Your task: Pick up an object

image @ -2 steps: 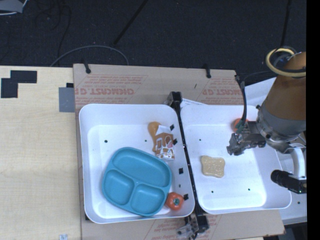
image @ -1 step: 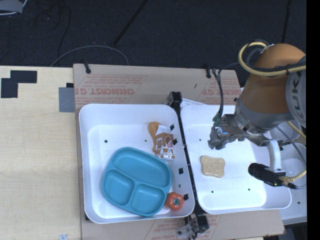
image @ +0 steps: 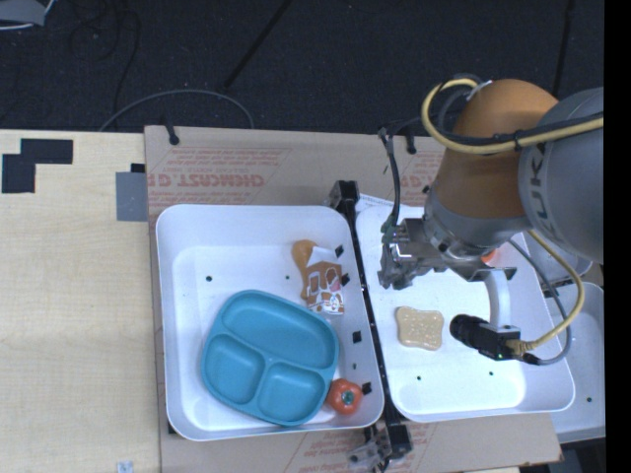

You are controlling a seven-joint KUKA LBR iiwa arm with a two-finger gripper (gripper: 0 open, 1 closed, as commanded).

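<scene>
White plastic, two bins side by side. The left bin (image: pixel 182 264) holds four things: one blue divided plate (image: pixel 268 357), one red tomato (image: pixel 344 396) touching its lower right edge, one printed snack packet (image: pixel 323 290) and one tan piece (image: pixel 303 253) just above it. The right bin (image: pixel 463 397) holds one toast slice (image: pixel 419 328). The gripper (image: pixel 394 262) hangs just above the toast; whether it is apart or together cannot be told.

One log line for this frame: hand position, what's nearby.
hand: over right white bin, near its left wall | beige toast-shaped piece: below hand, lying in bin, not held
</scene>
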